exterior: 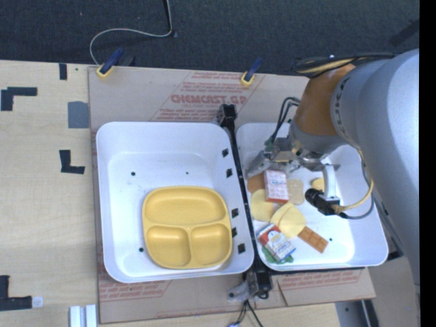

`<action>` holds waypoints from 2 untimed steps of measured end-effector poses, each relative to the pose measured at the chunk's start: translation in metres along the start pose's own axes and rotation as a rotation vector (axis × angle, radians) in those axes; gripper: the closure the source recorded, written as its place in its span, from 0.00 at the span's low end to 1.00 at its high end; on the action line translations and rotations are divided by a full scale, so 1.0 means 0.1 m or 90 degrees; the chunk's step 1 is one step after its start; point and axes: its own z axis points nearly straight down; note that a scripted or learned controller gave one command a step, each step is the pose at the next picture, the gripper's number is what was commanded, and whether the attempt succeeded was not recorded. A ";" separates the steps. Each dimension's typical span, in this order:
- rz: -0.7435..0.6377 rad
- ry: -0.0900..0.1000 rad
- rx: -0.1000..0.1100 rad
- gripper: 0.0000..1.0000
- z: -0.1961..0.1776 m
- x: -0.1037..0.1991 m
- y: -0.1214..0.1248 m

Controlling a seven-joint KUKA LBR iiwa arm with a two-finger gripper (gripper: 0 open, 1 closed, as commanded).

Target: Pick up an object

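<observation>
My gripper point(281, 158) hangs low over the back of the right bin point(368, 251), under the orange band point(319, 107) of the wrist. Right in front of it lies a red and white packet point(276, 186). Around the packet lie pale yellow food pieces point(289, 218), a small yellow piece point(318, 182), an orange-brown block point(313, 238) and a green and red packet point(276, 244). The wrist hides whatever is directly under the gripper.
The left bin point(122, 155) holds a yellow divided plate point(187, 225). A black divider strip point(235, 176) runs between the two bins. The grey arm point(388, 121) covers the right bin's far right side. A black cable point(340, 210) loops over that bin.
</observation>
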 end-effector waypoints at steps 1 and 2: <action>-0.001 0.000 -0.003 0.00 -0.31 -0.04 0.20; 0.000 0.000 -0.003 0.00 0.02 -0.05 0.07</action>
